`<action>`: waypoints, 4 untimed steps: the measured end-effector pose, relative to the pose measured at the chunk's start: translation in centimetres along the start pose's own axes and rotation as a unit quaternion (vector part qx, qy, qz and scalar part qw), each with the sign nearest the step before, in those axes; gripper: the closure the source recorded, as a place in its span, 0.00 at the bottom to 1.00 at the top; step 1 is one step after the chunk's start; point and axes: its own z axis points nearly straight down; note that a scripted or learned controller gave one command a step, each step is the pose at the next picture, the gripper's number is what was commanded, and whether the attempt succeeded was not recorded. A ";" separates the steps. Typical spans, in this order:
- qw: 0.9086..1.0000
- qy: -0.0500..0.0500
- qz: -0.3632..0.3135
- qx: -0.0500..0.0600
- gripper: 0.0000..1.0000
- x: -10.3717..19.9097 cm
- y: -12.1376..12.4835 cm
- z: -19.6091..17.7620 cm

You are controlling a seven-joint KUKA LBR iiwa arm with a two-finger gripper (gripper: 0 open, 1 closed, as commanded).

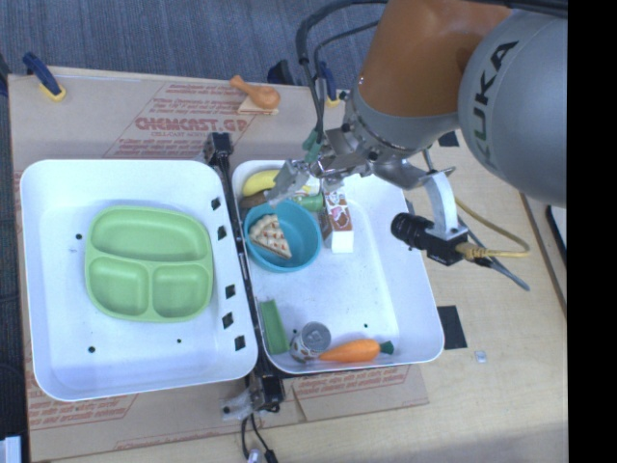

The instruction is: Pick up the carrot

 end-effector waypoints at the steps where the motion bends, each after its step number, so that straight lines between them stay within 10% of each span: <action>1: 0.987 0.002 -0.163 0.004 0.00 6.0 1.8 0.6; 2: 0.999 0.000 0.047 0.004 0.00 8.4 6.1 -3.8; 3: 0.998 -0.001 0.061 0.009 0.00 -2.7 6.0 0.9; 4: 0.992 0.000 0.124 0.005 0.00 3.8 5.8 -1.6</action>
